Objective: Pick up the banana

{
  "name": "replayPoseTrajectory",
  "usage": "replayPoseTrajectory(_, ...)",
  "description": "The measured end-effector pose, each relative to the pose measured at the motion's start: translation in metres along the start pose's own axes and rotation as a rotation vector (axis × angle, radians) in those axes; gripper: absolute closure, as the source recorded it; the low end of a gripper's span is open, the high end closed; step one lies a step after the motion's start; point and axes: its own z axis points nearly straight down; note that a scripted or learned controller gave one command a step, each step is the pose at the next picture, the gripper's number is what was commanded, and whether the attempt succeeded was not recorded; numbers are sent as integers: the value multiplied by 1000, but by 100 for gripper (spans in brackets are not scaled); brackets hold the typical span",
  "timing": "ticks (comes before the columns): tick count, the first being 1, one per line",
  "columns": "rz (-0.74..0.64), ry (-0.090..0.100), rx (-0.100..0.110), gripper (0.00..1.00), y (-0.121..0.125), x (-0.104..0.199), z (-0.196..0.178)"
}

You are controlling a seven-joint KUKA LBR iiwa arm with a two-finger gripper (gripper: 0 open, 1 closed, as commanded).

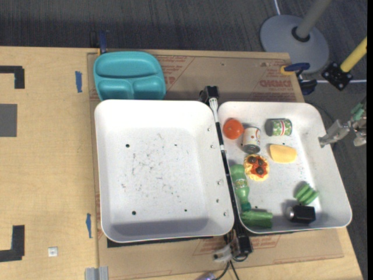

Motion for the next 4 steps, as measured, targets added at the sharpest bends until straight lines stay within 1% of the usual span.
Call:
replayPoseTrajectory(1,-360,0,0,0,-21,70,119)
replayPoseTrajectory(2,-592,-1,-2,0,-43,104,194)
replayPoseTrajectory(3,-370,-2,-4,0,3,83,178)
replayPoseTrajectory(4,-431,0,-2,0,-44,165,96)
